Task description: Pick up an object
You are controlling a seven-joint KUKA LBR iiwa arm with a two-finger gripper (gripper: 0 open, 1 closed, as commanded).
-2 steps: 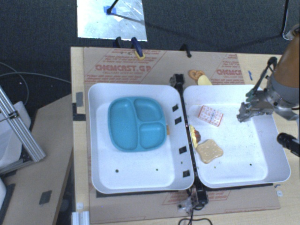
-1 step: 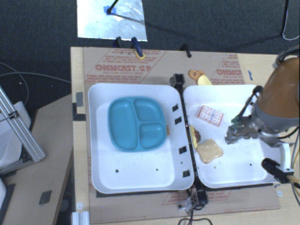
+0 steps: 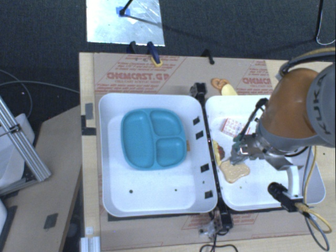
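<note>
Tan and flat, the toast-shaped piece (image 3: 234, 171) lies in the right bin (image 3: 262, 196) near its left wall, directly beneath the gripper (image 3: 240, 154), long axis running left-right; jaw spread I cannot tell.

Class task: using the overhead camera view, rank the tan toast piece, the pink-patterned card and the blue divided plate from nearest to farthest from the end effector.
End effector, right bin.
1. Tan toast piece, just below it.
2. Pink-patterned card, above it, same bin.
3. Blue divided plate, left bin.
</note>
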